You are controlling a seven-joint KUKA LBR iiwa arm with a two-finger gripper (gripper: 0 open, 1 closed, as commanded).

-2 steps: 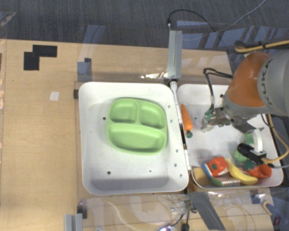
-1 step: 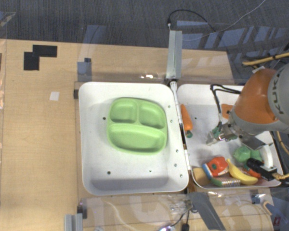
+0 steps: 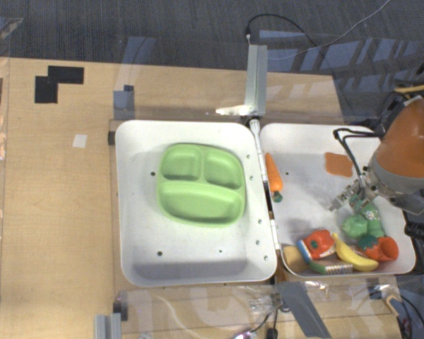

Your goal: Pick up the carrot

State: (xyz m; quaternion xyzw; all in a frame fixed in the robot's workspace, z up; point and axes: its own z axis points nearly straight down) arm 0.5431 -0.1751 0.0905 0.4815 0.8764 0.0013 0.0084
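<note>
The carrot lies along the right bin's left wall as the claw, its grip impossible to tell, hovers over toys near the bin's right side.

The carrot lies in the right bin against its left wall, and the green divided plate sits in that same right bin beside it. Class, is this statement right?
Not quite. The camera view shows the carrot in the right bin against its left wall, as stated, but the green divided plate sits in the left bin, across the divider from the carrot, not beside it in the same bin.
</note>
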